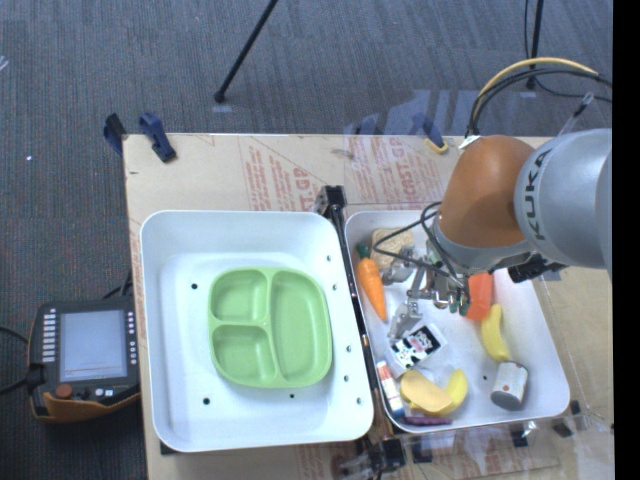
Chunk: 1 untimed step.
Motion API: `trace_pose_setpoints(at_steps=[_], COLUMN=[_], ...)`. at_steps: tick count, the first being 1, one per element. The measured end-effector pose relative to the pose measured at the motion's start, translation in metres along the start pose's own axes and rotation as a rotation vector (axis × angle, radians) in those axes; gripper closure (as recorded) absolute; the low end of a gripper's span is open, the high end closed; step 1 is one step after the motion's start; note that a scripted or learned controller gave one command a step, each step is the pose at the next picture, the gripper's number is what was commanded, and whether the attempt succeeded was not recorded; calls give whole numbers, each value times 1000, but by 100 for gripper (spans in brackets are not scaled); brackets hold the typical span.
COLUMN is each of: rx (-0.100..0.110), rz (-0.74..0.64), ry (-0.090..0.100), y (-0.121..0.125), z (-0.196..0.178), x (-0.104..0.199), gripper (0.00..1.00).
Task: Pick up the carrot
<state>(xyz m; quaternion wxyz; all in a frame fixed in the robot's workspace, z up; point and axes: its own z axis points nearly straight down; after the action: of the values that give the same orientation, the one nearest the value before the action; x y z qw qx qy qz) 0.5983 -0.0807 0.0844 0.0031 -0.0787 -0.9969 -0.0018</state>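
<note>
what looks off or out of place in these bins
Nothing looks spilled or damaged. The green divided plate sits slightly askew in the left bin. In the right bin, the carrot lies against the left wall, beside the gripper, amid crowded toys.

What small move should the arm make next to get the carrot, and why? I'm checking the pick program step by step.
Probably shift the claw a little toward the left bin and slightly up the picture, then lower it. The carrot lies along the left wall of the right bin, beside the claw rather than under it, and nothing is visibly gripped.
</note>
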Motion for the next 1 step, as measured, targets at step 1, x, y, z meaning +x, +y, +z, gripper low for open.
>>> trace_pose_setpoints(at_steps=[1], rx=[1], rz=[349], ry=[-10], y=[-8], z=[-4], x=[-28], gripper=[0])
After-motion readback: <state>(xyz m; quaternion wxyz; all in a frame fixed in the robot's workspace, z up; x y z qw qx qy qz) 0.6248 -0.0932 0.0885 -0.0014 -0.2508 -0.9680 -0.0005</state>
